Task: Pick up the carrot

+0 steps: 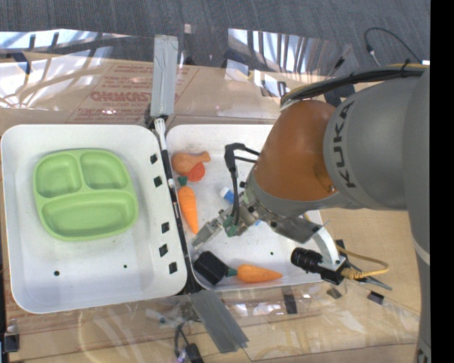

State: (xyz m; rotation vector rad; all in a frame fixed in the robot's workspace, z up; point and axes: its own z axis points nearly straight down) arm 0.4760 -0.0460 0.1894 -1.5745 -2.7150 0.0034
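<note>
Two carrots lie in the right bin (212, 131). One carrot (188, 208) lies lengthwise along the bin's left wall. The other carrot (258, 274) lies flat near the front wall, next to a black block (210, 267). My gripper (221, 228) hangs low over the middle of the bin, between the two carrots, just right of the left-wall carrot. The arm's orange band and grey wrist hide the bin's right half. I see no carrot in the gripper.
An orange drumstick toy (189, 159) and a red tomato-like piece (197, 172) lie at the back of the right bin. A small blue item (227, 194) peeks out by the wrist. The left bin (23, 225) holds a green divided plate (83, 193).
</note>
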